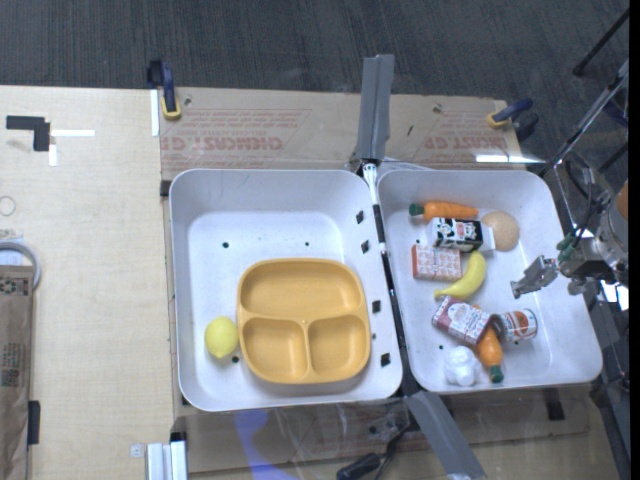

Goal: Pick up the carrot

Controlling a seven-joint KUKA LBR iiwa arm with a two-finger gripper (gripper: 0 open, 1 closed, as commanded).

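Yellow tray, lemon in left bin; carrot right bin; claw state unclear.

Arm enters from right edge; gripper points left, low, nothing visibly between.

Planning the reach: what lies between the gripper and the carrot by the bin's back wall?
In the camera view, the beige round item lies between gripper and carrot.
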